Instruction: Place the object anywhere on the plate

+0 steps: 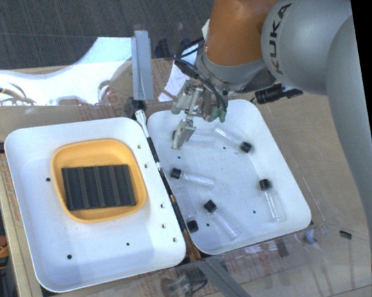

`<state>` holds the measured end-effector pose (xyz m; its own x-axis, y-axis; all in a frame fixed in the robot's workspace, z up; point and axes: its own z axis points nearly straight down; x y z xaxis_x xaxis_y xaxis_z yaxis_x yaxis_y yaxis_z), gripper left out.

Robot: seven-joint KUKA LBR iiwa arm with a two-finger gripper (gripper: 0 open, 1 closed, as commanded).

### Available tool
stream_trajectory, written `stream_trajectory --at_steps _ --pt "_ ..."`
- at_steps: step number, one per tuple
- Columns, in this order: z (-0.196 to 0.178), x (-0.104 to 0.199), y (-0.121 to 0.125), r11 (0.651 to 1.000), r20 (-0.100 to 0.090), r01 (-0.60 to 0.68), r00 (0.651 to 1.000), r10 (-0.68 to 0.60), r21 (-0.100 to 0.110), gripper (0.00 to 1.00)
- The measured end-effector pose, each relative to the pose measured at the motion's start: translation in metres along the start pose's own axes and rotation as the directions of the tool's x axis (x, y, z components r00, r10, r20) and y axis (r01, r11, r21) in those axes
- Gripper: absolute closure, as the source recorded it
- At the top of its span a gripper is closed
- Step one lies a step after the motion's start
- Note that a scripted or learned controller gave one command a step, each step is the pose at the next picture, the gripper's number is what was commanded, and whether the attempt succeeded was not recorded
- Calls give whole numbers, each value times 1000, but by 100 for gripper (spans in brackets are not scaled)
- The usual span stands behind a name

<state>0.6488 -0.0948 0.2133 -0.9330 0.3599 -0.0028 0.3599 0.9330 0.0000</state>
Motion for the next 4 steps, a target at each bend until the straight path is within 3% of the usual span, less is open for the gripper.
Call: stream_trajectory --at_steps 1,2,3,4 --pt "-18 -13 -33 1000 0 -5 1000 5 1 0" --pt "-9 -11 -47 942 -3 336 942 -336 -1 0" --pt "-7 -20 -56 829 2 559 829 -559 0 0" --pt "33 -34 -82 522 -1 853 522 -853 -4 0"
